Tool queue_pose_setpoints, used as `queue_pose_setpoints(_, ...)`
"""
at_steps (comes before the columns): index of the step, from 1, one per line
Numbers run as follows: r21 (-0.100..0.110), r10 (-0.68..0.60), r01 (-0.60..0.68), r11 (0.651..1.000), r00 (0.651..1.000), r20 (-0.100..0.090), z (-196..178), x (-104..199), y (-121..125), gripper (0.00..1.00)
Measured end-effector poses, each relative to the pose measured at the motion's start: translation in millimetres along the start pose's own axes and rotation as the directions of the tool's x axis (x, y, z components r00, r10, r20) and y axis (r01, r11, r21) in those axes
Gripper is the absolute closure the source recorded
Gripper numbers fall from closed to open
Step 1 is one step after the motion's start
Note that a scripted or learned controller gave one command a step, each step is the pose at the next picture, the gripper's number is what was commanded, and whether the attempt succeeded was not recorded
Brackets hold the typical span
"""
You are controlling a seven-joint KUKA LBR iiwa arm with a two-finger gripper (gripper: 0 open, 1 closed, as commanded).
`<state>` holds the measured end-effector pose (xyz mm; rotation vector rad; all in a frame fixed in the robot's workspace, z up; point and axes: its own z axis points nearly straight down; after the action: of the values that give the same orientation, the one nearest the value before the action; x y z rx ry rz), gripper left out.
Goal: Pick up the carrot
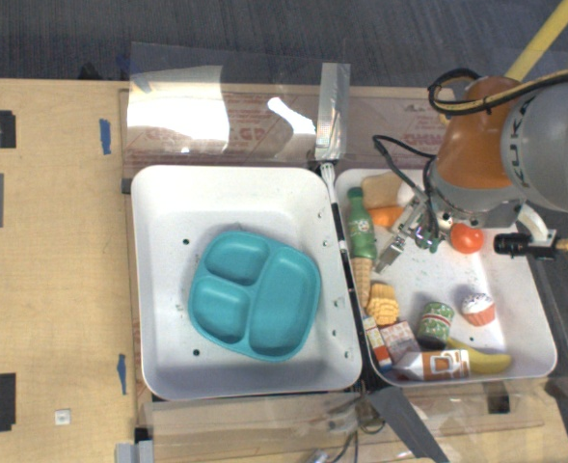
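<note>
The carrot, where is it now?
The carrot lies near the top left of the right bin, beside the green bottle, just left of the gripper.

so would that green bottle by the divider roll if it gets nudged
Probably. The green plastic toy bottle lies on its side along the right white bin's left wall, so its round body could roll. It looks small, likely light. The wall should stop it going left.

Reddish print on the clear sheet point(264, 123) behind the bins is too blurred to read.
</note>
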<state>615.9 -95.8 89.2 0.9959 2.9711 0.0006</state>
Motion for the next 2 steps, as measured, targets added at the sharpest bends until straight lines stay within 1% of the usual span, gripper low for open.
queue_pose_setpoints(1,0.038,0.211,-0.210,0.977,0.977,-0.040,1,-20,13,0.00)
queue_pose_setpoints(2,0.020,0.209,-0.209,0.978,0.978,-0.012,-12,-25,16,1.00)
